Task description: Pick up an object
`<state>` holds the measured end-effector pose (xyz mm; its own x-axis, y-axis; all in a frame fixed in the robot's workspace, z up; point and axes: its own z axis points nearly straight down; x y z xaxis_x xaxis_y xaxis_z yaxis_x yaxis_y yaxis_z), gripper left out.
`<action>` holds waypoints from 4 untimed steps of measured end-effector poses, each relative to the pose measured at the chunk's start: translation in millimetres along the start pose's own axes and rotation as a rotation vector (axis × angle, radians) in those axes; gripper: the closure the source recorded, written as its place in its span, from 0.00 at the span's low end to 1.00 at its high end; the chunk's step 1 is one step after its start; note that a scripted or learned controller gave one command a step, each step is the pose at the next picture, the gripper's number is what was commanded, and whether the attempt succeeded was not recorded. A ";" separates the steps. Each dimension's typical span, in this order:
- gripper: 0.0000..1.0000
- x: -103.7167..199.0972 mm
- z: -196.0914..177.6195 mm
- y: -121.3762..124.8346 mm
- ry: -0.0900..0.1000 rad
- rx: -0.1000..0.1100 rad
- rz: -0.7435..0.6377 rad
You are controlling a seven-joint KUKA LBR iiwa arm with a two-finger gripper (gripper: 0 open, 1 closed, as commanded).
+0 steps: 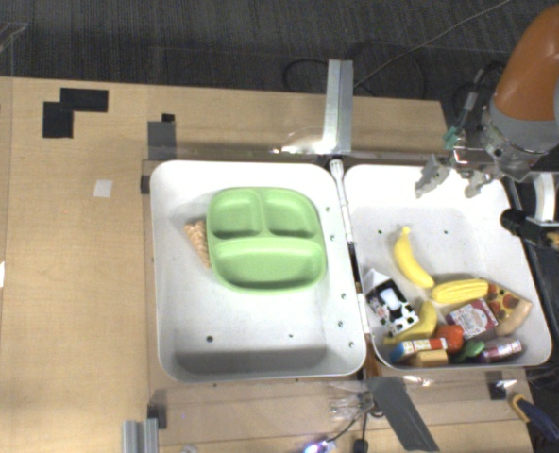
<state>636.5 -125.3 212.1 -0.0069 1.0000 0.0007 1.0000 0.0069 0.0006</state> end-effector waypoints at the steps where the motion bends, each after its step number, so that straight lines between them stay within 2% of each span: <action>1: 0.00 42.9 101.9 -15.4 0.000 0.001 -0.162; 2: 0.00 8.2 121.7 -51.7 -0.001 -0.015 -0.132; 3: 1.00 10.2 112.0 -48.8 0.003 -0.019 -0.132; 4: 1.00 71.5 17.6 -17.8 0.000 -0.002 -0.102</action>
<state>618.2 -53.9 194.5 -0.1091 0.9940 0.0003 0.9940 0.1091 0.0024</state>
